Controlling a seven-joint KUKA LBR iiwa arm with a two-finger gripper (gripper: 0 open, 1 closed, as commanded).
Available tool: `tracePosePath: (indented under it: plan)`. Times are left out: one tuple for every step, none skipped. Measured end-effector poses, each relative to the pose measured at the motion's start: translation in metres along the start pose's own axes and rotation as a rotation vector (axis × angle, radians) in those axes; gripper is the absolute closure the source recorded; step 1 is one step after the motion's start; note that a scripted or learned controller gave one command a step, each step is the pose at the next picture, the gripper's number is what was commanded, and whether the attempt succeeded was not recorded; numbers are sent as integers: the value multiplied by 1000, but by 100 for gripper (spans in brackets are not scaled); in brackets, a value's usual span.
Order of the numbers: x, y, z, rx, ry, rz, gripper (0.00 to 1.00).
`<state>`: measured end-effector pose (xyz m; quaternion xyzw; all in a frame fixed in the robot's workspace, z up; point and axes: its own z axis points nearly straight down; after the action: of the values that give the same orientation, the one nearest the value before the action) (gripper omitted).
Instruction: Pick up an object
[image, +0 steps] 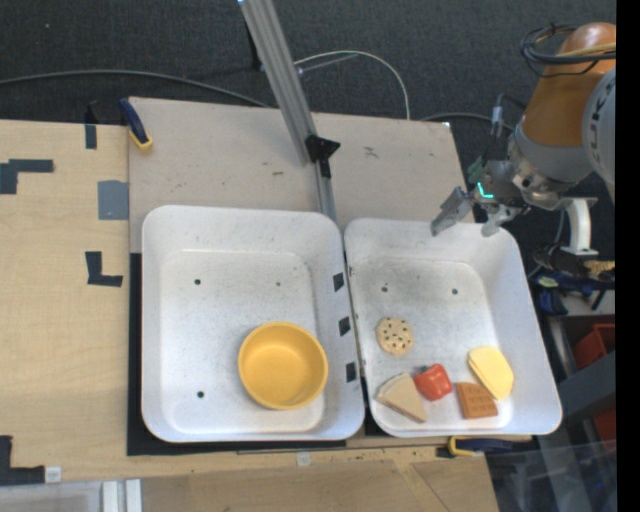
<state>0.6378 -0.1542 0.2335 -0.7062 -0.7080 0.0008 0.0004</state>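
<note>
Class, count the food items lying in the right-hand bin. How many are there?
5, all in the right bin: cookie mid-left, bread wedge near front, red piece beside it, brown cracker, yellow piece rightmost. None seems hidden.

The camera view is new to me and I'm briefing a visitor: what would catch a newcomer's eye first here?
Likely the yellow bowl, alone in the left bin near its front edge. Next, the cluster of small food items in the right bin's front corner: a cookie, a red piece, a yellow block. The gripper hangs open over that bin's far rim, holding nothing.
</note>
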Motion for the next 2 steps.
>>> tracePosePath:
  plan:
    - [3, -3, 44, 3, 0, 0, 0]
    - [1, -3, 88, 4, 0, 1, 0]
